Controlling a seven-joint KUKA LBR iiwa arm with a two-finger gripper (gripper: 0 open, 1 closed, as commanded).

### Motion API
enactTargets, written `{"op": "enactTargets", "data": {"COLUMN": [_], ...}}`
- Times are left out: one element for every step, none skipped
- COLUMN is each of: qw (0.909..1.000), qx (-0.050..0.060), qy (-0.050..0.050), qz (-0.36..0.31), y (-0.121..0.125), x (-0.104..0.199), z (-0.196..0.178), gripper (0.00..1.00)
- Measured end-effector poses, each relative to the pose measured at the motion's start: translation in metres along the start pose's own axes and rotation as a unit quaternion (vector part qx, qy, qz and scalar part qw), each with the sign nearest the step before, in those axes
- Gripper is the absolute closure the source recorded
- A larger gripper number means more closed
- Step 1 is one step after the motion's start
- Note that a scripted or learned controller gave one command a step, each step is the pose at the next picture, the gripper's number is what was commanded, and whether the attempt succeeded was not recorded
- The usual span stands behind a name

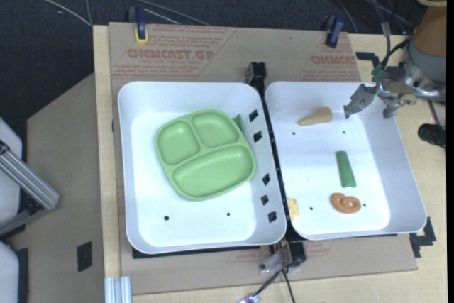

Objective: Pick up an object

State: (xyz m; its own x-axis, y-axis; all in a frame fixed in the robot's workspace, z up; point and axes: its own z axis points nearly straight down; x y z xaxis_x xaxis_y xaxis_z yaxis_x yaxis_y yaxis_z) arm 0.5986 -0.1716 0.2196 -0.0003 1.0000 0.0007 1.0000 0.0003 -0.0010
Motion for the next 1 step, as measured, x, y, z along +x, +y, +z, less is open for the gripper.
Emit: {"op": "enactTargets", "data": {"qw": [1.0], "qx": [0.002], "qy": [0.001], "qz": [0.0], "y": [-0.0043], "x": [-0.0035], "z": [0.0433], "gripper": [0.0]}}
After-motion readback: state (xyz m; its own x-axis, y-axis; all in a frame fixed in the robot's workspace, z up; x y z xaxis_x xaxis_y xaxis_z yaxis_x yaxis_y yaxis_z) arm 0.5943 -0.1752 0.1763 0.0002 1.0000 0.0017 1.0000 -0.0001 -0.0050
